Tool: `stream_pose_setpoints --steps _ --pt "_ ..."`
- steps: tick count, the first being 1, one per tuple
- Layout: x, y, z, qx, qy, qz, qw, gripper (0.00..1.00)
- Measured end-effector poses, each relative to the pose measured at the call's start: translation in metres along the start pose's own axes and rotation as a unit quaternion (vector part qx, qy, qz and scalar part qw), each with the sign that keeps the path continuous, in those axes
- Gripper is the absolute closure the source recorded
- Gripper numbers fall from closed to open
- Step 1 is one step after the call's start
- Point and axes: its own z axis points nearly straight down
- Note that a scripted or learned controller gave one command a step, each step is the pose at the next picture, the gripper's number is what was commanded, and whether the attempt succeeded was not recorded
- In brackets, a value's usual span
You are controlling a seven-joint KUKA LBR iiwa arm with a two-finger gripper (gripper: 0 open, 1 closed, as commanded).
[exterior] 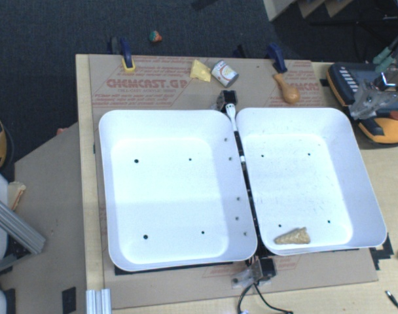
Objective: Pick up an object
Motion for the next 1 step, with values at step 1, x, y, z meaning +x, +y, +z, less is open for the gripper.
stream_pose_setpoints --steps 1 --pt "0.0840 0.0258 0.0532 0.014 0.003 -0.002 0.9999 1.00"
